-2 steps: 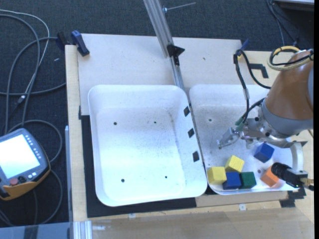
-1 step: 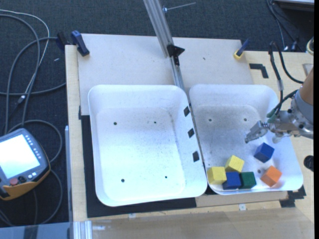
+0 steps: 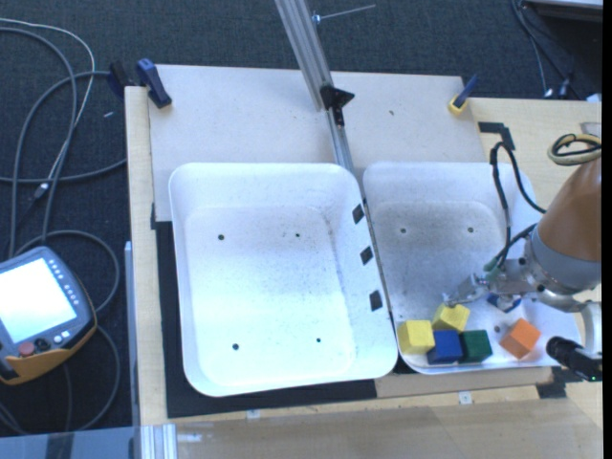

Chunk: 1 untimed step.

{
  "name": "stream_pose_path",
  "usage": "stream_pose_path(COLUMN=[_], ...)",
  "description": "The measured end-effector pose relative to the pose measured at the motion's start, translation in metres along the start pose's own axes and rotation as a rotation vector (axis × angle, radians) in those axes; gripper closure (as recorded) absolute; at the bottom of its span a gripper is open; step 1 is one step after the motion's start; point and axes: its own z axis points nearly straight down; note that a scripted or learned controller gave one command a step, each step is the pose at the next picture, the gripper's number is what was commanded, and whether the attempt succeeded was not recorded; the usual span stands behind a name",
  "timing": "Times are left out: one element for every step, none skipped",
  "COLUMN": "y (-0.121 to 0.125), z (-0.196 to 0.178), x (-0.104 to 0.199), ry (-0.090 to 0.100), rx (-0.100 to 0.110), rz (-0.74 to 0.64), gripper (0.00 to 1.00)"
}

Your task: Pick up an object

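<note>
Five small blocks crowd the near corner of the right bin [image 3: 435, 208], and that bin is our landmark. Along its near wall sit a yellow cube [image 3: 416, 336], a blue block [image 3: 446, 346] and a green block [image 3: 476, 344], touching in a row. An orange block [image 3: 521, 338] lies just beside them toward the bin's right wall, and a second yellow block [image 3: 455, 316] sits tilted just behind the row. Probably they have gathered here because the bin's sloped walls let things slide into the corner.

Just behind that tilted yellow block hangs the gripper [image 3: 492, 280], low over the bin floor, the arm [image 3: 572, 228] reaching in across the right wall. The angle suggests it is lining up on the cluster. The fingers are too blurred to judge: I cannot tell how wide they stand, and nothing shows between them.

Left of the right bin, touching its wall, lies the left bin [image 3: 191, 199]. Farther back the bare bench [image 3: 239, 113] stretches away.
</note>
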Motion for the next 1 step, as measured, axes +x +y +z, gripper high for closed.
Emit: stream_pose_path(y=[0.0022], z=[0.0140], x=[0.0523], ry=[-0.001], rx=[-0.006], rz=[-0.009], gripper=[0.00])
